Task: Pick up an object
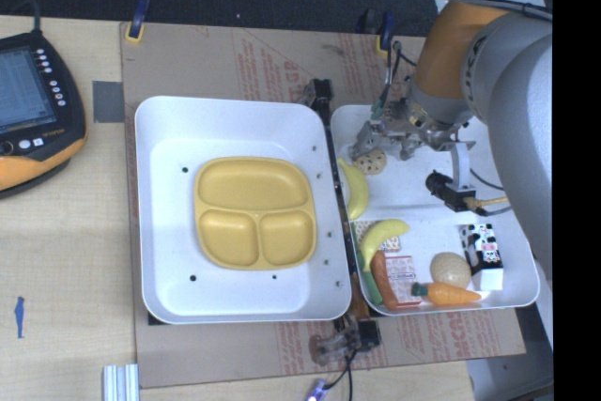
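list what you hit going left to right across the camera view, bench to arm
handheld screen pad → yellow divided tray in the left bin → banana → cookie → egg → black-and-white box → arm

Bulky grey arm, orange wrist band, black cables

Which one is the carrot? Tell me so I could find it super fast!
Look at the right bin, the one crowded with toy food. Go to its front edge, nearest the bottom of the picture. The carrot lies flat there, in front of a pale egg and beside a red packet; it is the bin's one orange, pointed thing with a green tip, while the bananas nearby are yellow.
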Robot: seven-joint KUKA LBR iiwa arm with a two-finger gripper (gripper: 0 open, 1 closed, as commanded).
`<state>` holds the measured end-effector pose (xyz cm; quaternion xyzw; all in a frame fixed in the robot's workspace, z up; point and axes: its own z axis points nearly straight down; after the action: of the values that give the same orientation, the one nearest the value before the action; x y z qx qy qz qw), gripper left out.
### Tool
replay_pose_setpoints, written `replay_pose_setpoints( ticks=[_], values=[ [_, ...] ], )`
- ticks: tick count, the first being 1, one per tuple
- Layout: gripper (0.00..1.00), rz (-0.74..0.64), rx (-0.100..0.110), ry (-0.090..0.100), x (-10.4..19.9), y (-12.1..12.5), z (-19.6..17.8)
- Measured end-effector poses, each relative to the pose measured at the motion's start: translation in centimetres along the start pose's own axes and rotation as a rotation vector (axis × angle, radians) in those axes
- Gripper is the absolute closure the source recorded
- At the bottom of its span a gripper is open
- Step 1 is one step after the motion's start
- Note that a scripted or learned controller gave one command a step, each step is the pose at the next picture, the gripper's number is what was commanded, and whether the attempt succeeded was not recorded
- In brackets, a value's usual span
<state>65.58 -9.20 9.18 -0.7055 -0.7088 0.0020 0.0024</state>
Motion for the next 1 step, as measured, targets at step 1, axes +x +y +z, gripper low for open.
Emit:
replay_pose_setpoints(
  ticks=[1],
  values=[
    [1.0, -0.003, -0.004, 0.0, -0.05, 0.18, -1.34]
  ],
)
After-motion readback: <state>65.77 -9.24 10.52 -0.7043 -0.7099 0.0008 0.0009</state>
